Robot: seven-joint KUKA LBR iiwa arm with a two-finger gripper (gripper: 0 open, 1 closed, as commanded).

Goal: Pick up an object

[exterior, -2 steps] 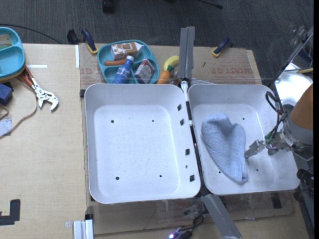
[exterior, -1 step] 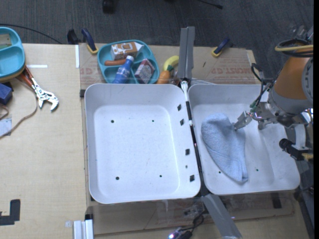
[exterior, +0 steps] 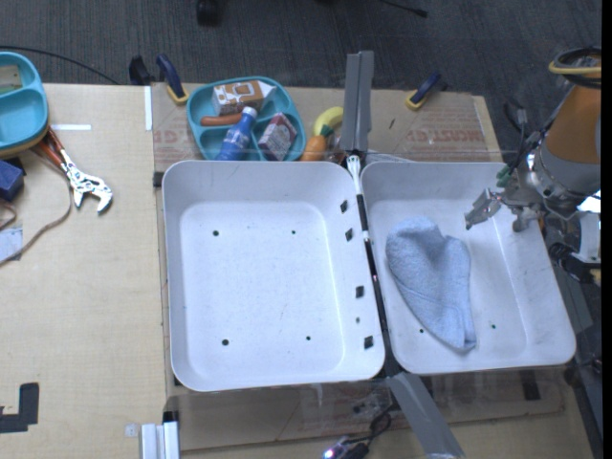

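The blue-grey towel [exterior: 435, 280] lies crumpled in the right bin [exterior: 535, 342] — near its middle, running toward the front edge. I see my gripper [exterior: 497, 208] hanging over that bin's far right corner, fingers spread and holding nothing — well apart from the towel. The left bin [exterior: 191, 352] sits alongside.

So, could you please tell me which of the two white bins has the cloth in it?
The right bin, beneath the gripper: the light blue cloth lies crumpled there.
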